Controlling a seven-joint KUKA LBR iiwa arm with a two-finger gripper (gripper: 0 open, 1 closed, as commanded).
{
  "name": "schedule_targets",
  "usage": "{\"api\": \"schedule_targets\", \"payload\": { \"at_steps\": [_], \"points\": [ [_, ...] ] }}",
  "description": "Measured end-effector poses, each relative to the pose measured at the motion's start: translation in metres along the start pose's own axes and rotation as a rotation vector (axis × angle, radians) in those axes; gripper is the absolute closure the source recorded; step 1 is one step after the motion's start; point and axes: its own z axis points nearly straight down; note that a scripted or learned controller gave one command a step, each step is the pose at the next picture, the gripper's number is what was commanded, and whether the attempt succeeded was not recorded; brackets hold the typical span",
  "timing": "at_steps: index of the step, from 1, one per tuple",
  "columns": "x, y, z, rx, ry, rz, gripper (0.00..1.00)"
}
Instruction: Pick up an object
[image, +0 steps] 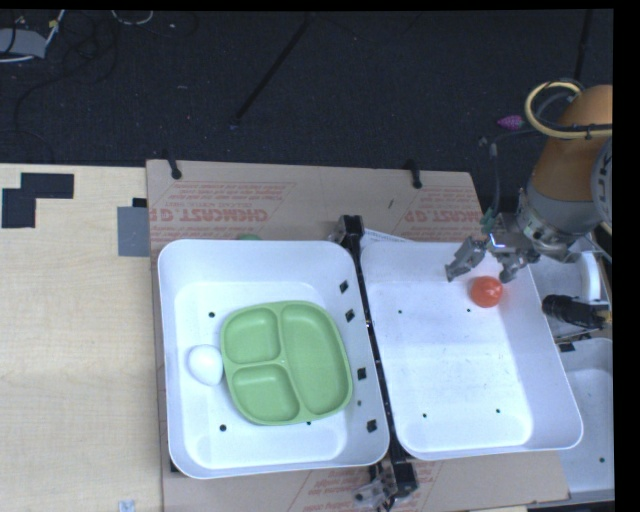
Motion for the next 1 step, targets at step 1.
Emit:
{"api": "schedule_targets", "payload": {
  "at_steps": [1],
  "points": [
    [0.0,0.0028,-0.0093,-0.013,-0.002,-0.002,0.0]
  ]
}}
